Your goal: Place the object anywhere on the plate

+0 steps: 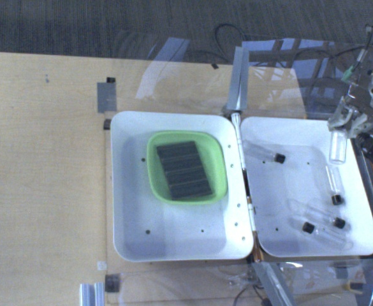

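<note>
Camera view shows the gripper (339, 127) clamped on a clear tube (337, 148) above the right bin (263, 129); better carry it level leftward to the green plate (219, 164).

Glossy green plastic plate (218, 171), seemingly ribbed dark slab (184, 170)

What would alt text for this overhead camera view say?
A green plate holding a dark ridged block sits in the left white bin; the right bin holds several clear tubes with black caps. The robot's gripper hangs over the right bin's far right corner.
</note>
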`<state>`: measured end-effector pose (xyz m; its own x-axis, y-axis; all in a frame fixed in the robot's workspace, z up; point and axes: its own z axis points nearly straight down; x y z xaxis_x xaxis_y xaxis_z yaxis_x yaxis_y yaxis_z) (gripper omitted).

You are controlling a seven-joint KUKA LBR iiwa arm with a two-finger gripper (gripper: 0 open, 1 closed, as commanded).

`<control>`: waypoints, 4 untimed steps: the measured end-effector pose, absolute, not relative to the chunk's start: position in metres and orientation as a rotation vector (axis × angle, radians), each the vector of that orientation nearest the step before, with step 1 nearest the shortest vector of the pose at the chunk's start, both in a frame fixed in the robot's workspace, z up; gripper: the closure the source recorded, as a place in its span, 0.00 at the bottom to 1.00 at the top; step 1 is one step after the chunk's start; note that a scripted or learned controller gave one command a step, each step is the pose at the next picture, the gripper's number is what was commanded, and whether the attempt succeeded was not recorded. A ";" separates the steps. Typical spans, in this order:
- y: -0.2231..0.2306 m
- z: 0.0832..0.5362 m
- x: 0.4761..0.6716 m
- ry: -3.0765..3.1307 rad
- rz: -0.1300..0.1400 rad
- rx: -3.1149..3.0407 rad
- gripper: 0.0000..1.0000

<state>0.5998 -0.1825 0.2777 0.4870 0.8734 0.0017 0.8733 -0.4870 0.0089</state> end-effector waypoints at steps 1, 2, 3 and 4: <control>-0.189 0.308 0.570 1.524 0.009 2.739 0.00; -0.193 0.329 0.539 1.530 0.009 2.736 0.00; -0.198 0.342 0.512 1.449 0.009 2.780 0.00; -0.197 0.346 0.489 1.461 0.008 2.774 0.00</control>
